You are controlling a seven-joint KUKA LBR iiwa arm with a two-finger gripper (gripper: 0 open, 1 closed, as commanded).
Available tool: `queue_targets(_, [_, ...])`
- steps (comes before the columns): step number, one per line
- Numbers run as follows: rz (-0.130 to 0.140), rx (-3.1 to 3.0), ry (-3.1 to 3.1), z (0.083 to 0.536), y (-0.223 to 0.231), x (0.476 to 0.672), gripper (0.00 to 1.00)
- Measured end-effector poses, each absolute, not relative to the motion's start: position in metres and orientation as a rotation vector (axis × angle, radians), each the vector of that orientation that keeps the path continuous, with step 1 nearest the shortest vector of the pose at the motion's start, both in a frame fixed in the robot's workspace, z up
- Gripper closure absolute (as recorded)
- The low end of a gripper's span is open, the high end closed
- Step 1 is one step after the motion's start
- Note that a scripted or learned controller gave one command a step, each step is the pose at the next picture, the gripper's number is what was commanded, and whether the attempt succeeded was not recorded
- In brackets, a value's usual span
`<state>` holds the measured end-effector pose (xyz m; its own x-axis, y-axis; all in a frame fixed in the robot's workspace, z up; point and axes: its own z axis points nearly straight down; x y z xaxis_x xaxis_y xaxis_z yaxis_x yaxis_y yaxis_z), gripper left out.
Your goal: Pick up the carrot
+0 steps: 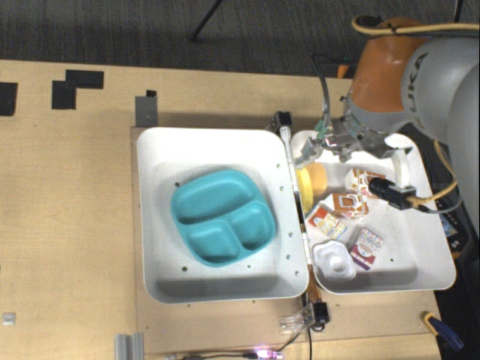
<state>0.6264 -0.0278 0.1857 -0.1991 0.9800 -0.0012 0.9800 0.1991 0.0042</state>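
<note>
Hanging over the right bin's (pixel 427 272) far end, the end effector (pixel 336 142) has a spread I cannot tell; no carrot is identifiable among the packets (pixel 346 205) beside a yellow-orange item (pixel 313 180).

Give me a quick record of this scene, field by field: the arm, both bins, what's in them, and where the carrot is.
arm: reaches in from the right, wrist over the right bin's far end
gripper: above the right bin, fingers hidden
left bin: holds a teal divided plate
right bin: yellow-orange rounded item, small printed packets, white cup
carrot: cannot single one out
held object: none visible
</note>
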Motion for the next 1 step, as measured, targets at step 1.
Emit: queue_targets(1, [0.004, 1.986, 2.430, 0.1857, -0.0278, 0.6264, 0.00])
